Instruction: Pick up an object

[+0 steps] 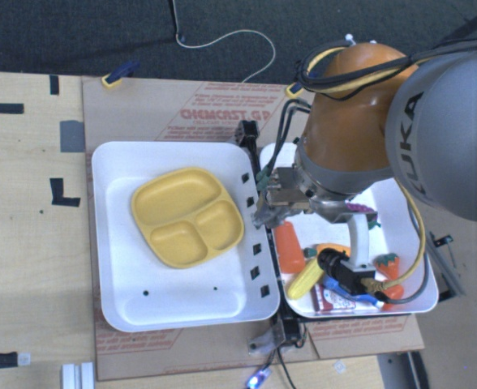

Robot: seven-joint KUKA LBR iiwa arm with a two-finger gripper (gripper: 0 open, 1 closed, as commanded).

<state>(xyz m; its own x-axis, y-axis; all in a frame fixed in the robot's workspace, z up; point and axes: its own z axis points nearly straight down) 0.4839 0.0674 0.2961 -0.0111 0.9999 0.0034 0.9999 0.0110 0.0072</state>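
Wood-toned bench fills my feed, with a sheet of printed cardboard (222, 112) laid under both bins. Nearest to me, along the front edge of the right bin (409, 308), I see the clutter I would pick from: a yellow corn cob (304, 279) lying at a slant, a red-orange block (286, 246) just behind it, a dark blue piece (348, 290) beside the cob, and a small orange carrot-like toy (389, 264) towards the right wall. A black cable loops through that pile. The left bin (113, 241) holds a yellow divided plate (187, 215), resting flat and tilted a little against the bin's sides, well apart from the toys.

Above the right bin hangs the arm (360, 128), its orange band and grey body covering much of that bin. The gripper (272, 207) sits low near the divider between the two bins, just above the red-orange block. From my seat I cannot tell the state of its jaws, and I see nothing held.

Farther back, a white cable (222, 39) trails over dark carpet.
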